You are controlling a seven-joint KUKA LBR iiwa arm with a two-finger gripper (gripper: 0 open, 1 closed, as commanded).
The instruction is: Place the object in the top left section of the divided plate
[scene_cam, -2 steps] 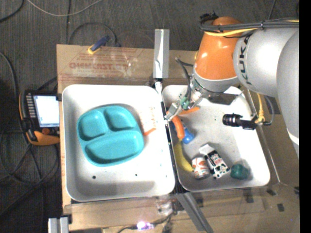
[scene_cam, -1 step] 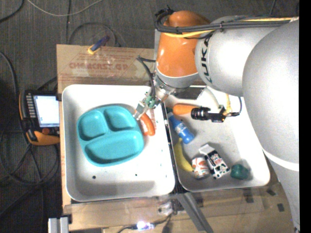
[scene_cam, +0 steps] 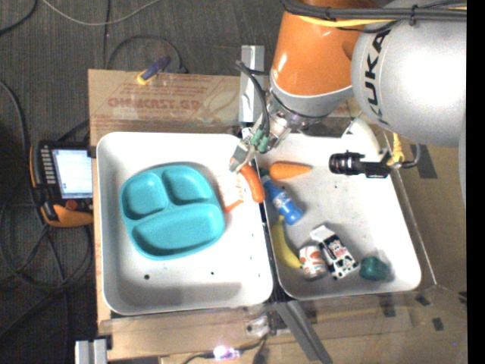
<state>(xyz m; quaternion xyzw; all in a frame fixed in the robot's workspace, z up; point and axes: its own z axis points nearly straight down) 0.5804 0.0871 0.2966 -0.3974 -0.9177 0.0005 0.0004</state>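
A teal divided plate [scene_cam: 176,212] lies in the left white bin [scene_cam: 129,279], with two small sections at its top and one large section below. My gripper [scene_cam: 241,158] hangs over the seam between the two bins, just right of the plate's upper right corner. A red-orange sausage-shaped object [scene_cam: 252,182] lies slanted directly below the gripper, its upper end touching or very near the tip. A smaller orange piece [scene_cam: 232,199] sits beside the plate's right rim. Whether the gripper holds the sausage is unclear from this angle.
The right bin [scene_cam: 405,226] holds a carrot [scene_cam: 289,171], a blue bottle [scene_cam: 286,205], a banana [scene_cam: 282,247], a small can [scene_cam: 310,262], a black-and-white box [scene_cam: 335,254] and a teal lump [scene_cam: 373,268]. A cardboard sheet [scene_cam: 163,105] lies behind the left bin.
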